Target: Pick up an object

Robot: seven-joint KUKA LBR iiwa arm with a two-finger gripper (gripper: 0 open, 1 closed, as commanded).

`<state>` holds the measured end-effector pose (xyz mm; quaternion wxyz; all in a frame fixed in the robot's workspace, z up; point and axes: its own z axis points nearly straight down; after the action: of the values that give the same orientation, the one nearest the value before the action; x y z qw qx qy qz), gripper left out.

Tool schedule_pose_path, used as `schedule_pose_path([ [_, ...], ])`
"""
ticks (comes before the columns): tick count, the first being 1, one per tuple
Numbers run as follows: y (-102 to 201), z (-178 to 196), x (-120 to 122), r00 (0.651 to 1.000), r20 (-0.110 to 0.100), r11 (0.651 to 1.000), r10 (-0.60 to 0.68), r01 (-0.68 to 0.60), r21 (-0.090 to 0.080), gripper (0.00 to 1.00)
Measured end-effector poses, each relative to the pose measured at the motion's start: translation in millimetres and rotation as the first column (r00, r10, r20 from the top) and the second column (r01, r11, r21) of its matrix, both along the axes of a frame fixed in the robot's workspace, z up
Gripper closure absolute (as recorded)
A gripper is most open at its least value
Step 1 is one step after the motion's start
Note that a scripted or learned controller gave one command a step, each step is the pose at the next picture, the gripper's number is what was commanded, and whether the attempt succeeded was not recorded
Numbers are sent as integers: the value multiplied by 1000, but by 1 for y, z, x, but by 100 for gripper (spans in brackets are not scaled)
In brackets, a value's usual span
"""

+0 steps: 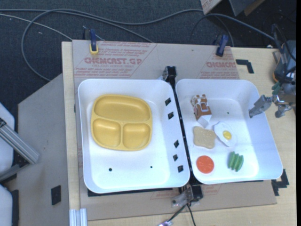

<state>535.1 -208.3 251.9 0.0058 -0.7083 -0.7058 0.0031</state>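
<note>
Looking at the right bin point(265, 140), you've got five small toy foods to choose from: a brown-and-white block thing point(201, 106) near the top, a slice of bread point(204, 138) in the middle, a fried egg point(225, 134) touching its right side, a red tomato slice point(205, 164) below, and a green veggie piece point(235, 161) off to the lower right. The left bin point(89, 140) just carries a yellow divided plate point(122, 122).

Your gripper point(260, 106) hangs over the right bin's right-hand wall, nothing between its fingers, and honestly I can't tell how wide they stand from this angle.

If I were you I'd go for the green piece or the tomato. They sit apart from everything else, so you won't shove a neighbour. The bread and egg are flat and touching, which looks like a recipe for a miss. Center over the target, line the fingers across its narrow side, then drop straight down before closing. Stay off the bin wall.
</note>
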Motion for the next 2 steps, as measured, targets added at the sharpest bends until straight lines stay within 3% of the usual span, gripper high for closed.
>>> schedule_pose_path([
  [1, 1, 6, 3, 1000, 12, 1000, 4, -4, -3, 0],
  [2, 0, -57, 2, 1000, 6, 1000, 3, -3, -1, 0],
])
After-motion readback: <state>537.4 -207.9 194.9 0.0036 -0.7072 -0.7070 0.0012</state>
